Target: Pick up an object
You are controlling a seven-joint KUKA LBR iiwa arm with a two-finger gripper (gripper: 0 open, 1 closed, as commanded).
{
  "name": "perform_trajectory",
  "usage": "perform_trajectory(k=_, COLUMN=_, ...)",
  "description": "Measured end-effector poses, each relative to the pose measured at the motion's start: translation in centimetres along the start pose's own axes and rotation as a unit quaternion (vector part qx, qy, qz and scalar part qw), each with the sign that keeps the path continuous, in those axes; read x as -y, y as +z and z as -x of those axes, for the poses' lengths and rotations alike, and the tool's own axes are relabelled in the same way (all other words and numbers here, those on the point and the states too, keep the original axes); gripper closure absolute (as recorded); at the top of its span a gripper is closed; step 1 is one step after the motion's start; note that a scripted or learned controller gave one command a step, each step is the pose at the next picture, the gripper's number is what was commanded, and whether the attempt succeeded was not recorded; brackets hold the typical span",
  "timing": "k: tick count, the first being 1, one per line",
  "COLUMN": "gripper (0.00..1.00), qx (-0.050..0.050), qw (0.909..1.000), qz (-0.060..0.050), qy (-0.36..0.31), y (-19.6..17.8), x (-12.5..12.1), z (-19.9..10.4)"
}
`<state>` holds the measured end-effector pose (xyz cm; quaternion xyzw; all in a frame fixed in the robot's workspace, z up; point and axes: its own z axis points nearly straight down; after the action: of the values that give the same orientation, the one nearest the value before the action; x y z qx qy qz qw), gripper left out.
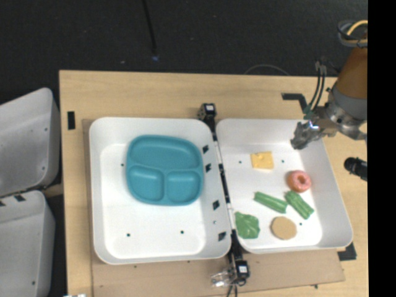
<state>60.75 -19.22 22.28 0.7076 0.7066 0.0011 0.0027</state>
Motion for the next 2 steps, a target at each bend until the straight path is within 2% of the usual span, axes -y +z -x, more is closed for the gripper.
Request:
perform_trajectory(k=1, gripper=1.00, qx=0.000, qw=1.0000, qz=0.001, qy=-0.002, y=-4.4, x=-0.1, z=0.2)
perform_trajectory(k=2, gripper=1.00, qx=-0.001, qw=1.0000, qz=-0.003, qy=-0.003, y=-3.2, x=0.7, z=-4.5)
